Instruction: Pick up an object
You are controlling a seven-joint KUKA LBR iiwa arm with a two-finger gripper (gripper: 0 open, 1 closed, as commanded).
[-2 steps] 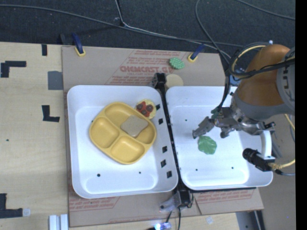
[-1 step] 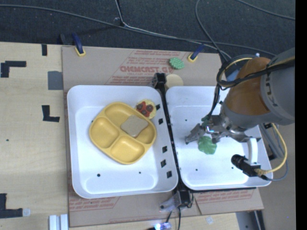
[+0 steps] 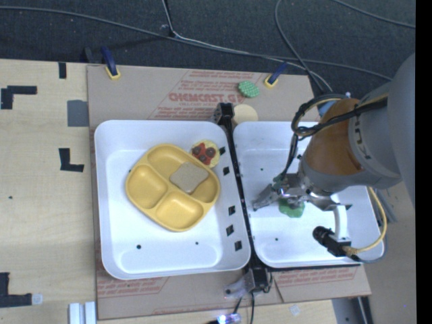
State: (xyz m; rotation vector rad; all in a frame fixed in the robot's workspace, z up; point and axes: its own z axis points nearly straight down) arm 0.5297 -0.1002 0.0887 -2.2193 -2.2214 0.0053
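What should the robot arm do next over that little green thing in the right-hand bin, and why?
Probably lower a little and close on the green object. The gripper sits in the right bin, right over that object, which partly peeks out below it. Whether it is already gripped cannot be told from this slanted view, so a small descent seems the safest guess.

divided plate (image 3: 156,193) in left bin (image 3: 115,241), small object (image 3: 293,210) in right bin (image 3: 270,248)
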